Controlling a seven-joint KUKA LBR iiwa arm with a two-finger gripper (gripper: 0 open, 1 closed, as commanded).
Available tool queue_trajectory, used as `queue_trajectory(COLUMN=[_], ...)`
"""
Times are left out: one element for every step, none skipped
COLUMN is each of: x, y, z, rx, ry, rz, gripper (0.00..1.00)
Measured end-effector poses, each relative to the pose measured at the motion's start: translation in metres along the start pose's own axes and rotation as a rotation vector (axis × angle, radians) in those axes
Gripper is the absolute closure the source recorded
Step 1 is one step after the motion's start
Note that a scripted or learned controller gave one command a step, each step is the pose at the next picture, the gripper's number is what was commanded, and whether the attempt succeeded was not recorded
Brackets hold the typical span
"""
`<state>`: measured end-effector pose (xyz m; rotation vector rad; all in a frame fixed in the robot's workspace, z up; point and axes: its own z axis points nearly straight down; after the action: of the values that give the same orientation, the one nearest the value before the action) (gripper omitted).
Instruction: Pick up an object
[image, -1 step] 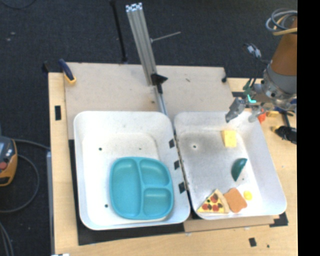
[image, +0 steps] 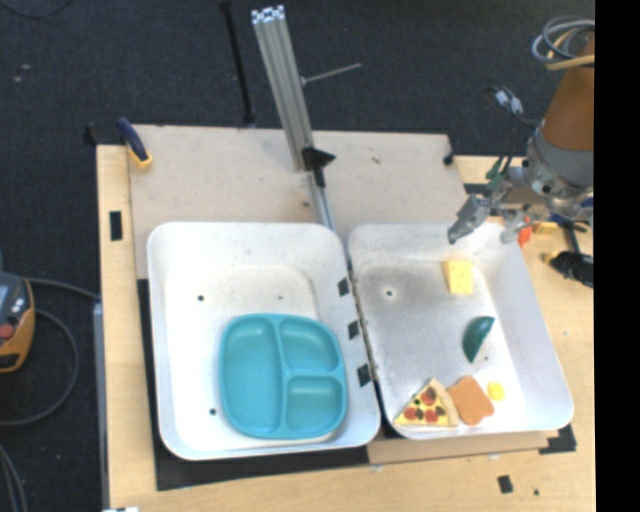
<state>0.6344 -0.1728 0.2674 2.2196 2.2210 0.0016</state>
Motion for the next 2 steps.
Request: queue_trajectory(x=[0.0, 0.007], y=[-0.005, -0.005], z=[0.043, 0.102], rx=[0.004, 0.005], ry=[-0.001, 0.0], rz=[0.001, -0.002], gripper=[0.0, 0.0])
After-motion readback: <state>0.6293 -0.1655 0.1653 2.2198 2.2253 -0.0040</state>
